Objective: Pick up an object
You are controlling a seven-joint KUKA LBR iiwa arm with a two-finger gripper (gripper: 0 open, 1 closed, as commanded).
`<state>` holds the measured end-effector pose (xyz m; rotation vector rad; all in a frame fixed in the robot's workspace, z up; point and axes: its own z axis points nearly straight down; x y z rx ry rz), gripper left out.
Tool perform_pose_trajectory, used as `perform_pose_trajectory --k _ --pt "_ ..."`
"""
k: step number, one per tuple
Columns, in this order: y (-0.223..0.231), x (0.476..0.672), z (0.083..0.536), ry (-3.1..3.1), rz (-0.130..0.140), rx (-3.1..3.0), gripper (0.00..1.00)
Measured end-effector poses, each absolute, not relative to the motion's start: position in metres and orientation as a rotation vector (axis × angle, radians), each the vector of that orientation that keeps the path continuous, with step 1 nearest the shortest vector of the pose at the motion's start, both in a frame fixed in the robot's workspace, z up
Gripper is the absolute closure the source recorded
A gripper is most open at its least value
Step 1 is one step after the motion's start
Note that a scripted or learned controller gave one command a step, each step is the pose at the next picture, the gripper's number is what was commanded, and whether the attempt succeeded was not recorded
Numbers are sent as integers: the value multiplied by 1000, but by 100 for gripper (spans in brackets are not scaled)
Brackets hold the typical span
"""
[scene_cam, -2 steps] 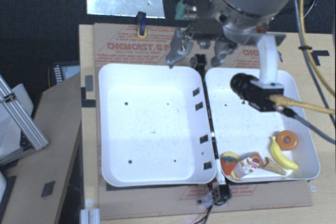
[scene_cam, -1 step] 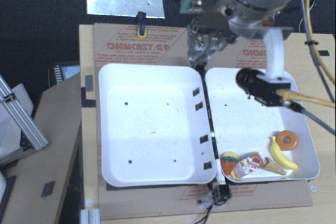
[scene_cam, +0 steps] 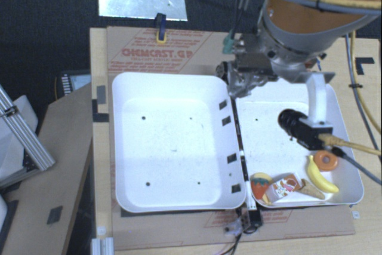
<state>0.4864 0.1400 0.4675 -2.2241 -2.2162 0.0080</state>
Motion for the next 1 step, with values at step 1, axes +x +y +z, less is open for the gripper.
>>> perform_pose_trajectory --k 1 --pt "206 485 331 -2227 16 -2207 100"
